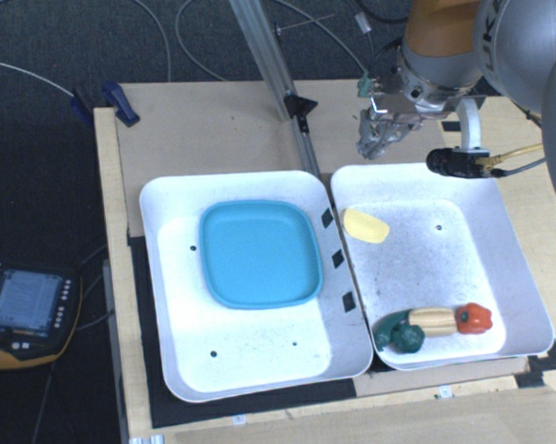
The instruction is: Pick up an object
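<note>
My claw (378, 135) hangs above the bare desk (206, 127) just behind the back rim of the right bin (505, 249), near the top of the camera view. Its metal parts blur together there, so I cannot tell how it is set, and I see nothing in it. Above it sits the orange band (444, 23) of my arm, with the grey body (529, 32) reaching in from the right. A black fitting with a yellowish lead (462, 163) juts over the bin's back rim just to the right of the claw.

In the right bin, closest to the claw, a pale yellow piece (366, 226), perhaps a toy lemon or soap, lies near the back left corner. Along the front wall, well apart from it, three things lie in a row: a dark green lump (400, 336), a tan cylinder (433, 321) touching it, and a red tomato-like toy (473, 318) at the cylinder's right end.

The left bin (168, 270) touches the right one side by side and holds a square light blue plate (261, 253), lying flat toward its back. A slanted metal pole (263, 48) rises behind the bins. Off the desk on the left, a handheld control pendant (25, 312) rests on the dark floor (29, 138) among cables (143, 18).
</note>
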You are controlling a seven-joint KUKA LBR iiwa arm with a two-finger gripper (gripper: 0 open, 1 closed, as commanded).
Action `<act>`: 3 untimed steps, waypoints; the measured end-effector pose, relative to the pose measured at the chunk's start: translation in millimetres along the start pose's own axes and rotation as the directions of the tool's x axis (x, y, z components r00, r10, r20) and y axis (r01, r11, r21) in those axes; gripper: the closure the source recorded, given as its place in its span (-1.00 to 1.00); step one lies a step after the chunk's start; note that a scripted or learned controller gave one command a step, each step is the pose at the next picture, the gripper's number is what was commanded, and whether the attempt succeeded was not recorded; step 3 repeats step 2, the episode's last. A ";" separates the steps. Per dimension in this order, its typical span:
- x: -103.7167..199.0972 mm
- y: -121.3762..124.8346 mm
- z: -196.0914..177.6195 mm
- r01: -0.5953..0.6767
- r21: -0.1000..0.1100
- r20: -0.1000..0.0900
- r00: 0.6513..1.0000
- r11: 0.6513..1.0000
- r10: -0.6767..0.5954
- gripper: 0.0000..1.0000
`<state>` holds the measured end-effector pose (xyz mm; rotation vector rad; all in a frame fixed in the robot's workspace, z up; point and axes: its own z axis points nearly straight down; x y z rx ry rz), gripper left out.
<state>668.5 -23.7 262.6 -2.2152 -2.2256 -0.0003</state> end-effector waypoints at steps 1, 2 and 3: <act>51.0 -3.3 -0.4 0.000 -0.001 0.000 1.000 1.000 0.000 1.00; 92.2 -3.9 10.6 -0.001 0.000 0.000 1.000 1.000 0.001 1.00; 92.2 -3.9 10.6 -0.001 0.000 0.000 1.000 1.000 0.001 1.00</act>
